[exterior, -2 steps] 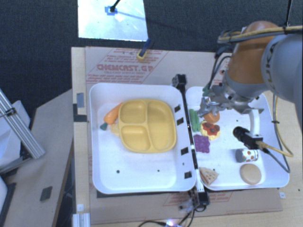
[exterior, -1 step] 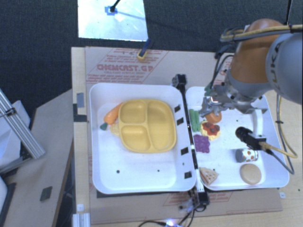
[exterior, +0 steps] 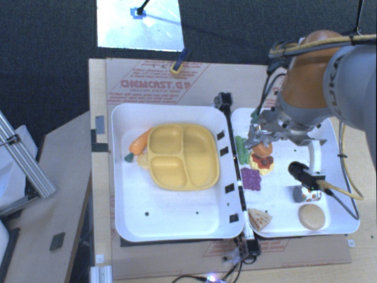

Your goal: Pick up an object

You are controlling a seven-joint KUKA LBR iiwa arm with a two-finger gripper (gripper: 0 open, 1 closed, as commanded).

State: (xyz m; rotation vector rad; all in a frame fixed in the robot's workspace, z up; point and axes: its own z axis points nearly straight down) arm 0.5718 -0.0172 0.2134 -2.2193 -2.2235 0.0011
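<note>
On the table [exterior: 70, 158], seen from above at a slant, two shallow white plastic bins sit side by side, touching along a black-clipped divider. Left bin [exterior: 177, 217] holds a yellow tray [exterior: 179, 156] with rounded corners and three smooth moulded compartments; tucked against its left edge lies an orange toy carrot [exterior: 140, 141] with a small green tip. Right bin [exterior: 283, 217] carries a scatter of toy foods: a green leafy piece [exterior: 241, 148] by the divider, a knobbly purple grape cluster [exterior: 251, 179], a red and yellow round piece [exterior: 263, 164] just above the grapes, a tan wedge-shaped cracker [exterior: 259, 219] near the front corner, a smooth round beige bun [exterior: 311, 216], and a small grey block [exterior: 298, 193] close behind it. The grey arm with its glossy orange band [exterior: 309, 69] reaches in from the right, and the claw [exterior: 259, 139] hangs low over the right bin, just beside an orange rounded object [exterior: 263, 148] next to the green piece. Whether the claw is released or clenched cannot be told, since its tip is blurred and crowded by the toys.
</note>
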